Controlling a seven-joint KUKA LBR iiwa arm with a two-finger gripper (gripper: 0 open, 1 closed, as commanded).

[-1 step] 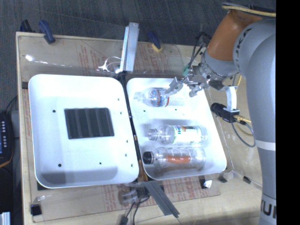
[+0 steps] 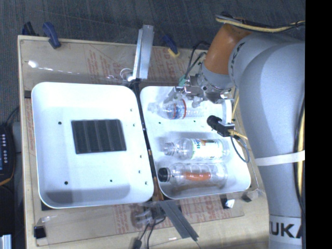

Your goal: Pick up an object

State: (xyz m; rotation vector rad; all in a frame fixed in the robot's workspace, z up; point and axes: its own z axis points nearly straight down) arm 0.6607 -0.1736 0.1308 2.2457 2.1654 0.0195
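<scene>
Three clear plastic bottles lie in the right bin [image 2: 238, 183]. The smallest bottle [image 2: 174, 109], with a red and blue label, lies at the far end. A bottle with a green and white label [image 2: 198, 148] lies in the middle. Nearest the front is a bottle with an orange label and black cap [image 2: 191, 174]. My gripper [image 2: 190, 91] hangs over the far end of the right bin, just above and right of the smallest bottle. Nothing is visibly held in it.
The left bin [image 2: 52, 185] holds a dark grey ridged rectangular block [image 2: 98, 136]. A metal bar [image 2: 143, 51] stands at the far side between the bins. Blue clamps [image 2: 51, 34] grip the bench's back edge. The arm covers the right bin's right side.
</scene>
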